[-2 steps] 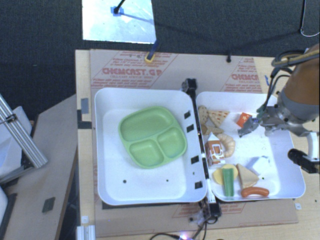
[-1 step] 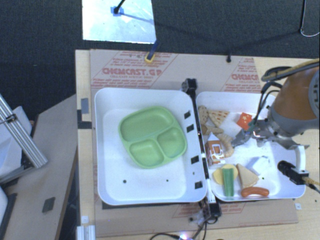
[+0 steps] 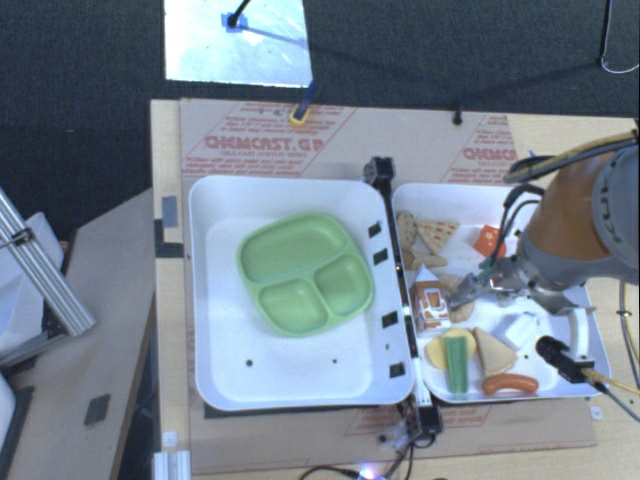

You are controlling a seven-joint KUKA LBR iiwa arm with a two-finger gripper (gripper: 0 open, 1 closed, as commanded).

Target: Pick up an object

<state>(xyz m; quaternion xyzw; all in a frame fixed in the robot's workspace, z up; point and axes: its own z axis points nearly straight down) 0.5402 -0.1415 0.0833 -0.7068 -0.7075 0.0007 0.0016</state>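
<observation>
In the right bin point(image 3: 500, 196) lie several toy foods: tan flat pieces point(image 3: 425, 238) at the back left, an orange piece point(image 3: 487, 239), a brown-and-white box point(image 3: 430, 303), a yellow slice with a green stick point(image 3: 455, 356), a tan wedge point(image 3: 493, 349) and a red sausage point(image 3: 510, 384). My gripper point(image 3: 468, 290) hangs low over the middle of this bin, right next to the brown-and-white box and a pale round piece point(image 3: 462, 311). Nothing shows between its fingers.
The left bin point(image 3: 215, 358) holds a green divided plate point(image 3: 305, 271). A black ridge with clips point(image 3: 392, 268) separates the two bins. A silvery sheet point(image 3: 238, 28) lies on the dark floor beyond the bench. The arm covers the right bin's right side.
</observation>
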